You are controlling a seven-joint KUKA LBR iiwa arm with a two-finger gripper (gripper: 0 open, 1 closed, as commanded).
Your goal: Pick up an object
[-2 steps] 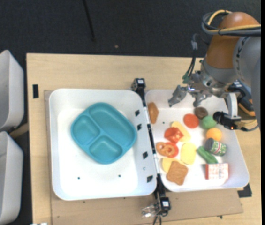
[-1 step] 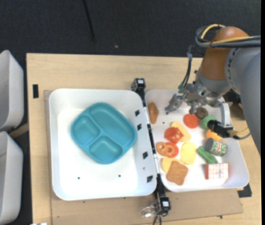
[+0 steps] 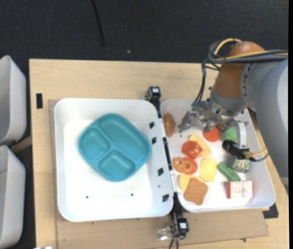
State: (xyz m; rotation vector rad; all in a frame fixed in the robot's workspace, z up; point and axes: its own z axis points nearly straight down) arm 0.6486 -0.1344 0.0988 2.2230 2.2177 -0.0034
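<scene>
A light wooden bench [image 3: 110, 79] bears two shallow white bins side by side and touching, the left bin [image 3: 63, 191] lying toward its centre, the right bin [image 3: 260, 198] reaching near its right edge.

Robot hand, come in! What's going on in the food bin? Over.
Hand low over right bin, far end, nothing seen held. Toy food crowded below: tomato, pepper slices. Blue plate alone in left bin.
</scene>
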